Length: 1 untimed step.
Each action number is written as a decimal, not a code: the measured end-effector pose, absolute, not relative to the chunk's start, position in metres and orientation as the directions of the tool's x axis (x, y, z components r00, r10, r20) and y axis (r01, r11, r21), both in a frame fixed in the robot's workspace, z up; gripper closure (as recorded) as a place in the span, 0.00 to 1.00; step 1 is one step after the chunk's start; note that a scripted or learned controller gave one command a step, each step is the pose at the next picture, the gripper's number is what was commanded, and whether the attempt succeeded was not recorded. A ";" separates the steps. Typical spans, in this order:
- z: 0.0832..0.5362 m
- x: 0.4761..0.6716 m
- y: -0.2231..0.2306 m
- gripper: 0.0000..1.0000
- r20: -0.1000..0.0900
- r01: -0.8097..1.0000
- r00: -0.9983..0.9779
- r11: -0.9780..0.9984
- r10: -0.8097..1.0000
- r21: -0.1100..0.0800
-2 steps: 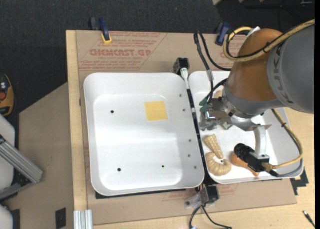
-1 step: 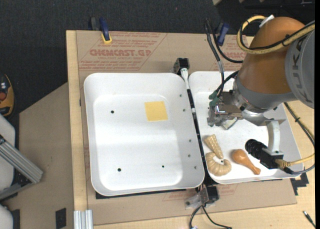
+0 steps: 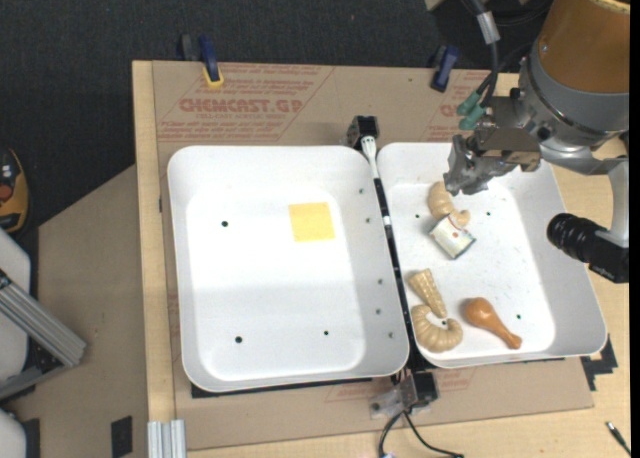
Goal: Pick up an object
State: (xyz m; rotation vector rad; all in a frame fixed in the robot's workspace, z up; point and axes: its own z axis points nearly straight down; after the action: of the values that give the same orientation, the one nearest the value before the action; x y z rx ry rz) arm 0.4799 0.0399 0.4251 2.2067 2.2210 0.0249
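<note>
Looking down, we note:
Gripper (image 3: pixel 462 184): we cannot tell its state.
Beige piece (image 3: pixel 441 198): touching it, just below.
Small can (image 3: pixel 452 237): near, further below.
Yellow square (image 3: pixel 311 222): well apart, left.

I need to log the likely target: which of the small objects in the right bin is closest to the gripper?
The beige piece at the top of the cluster in the right bin, directly below the gripper. The others lie farther toward the front.

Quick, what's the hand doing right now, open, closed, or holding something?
Hand: cannot be told; it hangs over the right bin, just above the tan toy.
</note>
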 end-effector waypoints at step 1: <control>0.333 0.503 0.141 1.00 0.000 1.000 -0.011 0.011 1.000 -0.010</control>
State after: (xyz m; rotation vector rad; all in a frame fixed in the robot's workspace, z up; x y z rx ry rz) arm 0.5032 0.1407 0.3329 2.2149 2.2383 -0.0113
